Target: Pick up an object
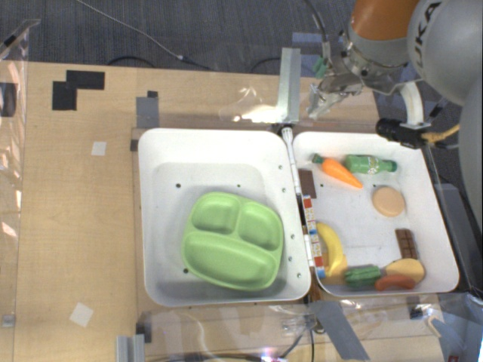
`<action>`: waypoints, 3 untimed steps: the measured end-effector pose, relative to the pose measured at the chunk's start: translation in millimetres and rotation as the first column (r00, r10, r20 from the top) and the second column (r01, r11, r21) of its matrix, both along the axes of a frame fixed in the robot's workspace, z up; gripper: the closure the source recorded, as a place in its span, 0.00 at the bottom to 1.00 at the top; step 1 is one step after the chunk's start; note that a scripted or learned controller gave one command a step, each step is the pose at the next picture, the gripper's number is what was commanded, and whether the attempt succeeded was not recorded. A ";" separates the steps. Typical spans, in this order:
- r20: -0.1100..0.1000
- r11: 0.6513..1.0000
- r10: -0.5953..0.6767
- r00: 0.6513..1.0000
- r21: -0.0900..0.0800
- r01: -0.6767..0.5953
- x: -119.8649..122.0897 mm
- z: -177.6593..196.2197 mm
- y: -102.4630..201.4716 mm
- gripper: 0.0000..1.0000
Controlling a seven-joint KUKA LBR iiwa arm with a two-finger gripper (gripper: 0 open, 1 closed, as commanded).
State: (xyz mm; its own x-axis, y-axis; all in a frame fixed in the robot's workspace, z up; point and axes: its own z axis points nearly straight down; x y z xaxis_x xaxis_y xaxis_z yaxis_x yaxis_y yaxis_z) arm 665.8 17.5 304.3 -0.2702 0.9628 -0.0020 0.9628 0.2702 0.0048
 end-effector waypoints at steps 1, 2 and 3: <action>-0.001 0.930 -0.366 0.930 0.002 0.366 3.4 16.2 35.9 1.00; -0.004 0.668 -0.744 0.668 0.001 0.744 -44.4 -18.4 17.6 1.00; 0.000 0.669 -0.743 0.669 0.003 0.743 3.5 8.5 -42.9 1.00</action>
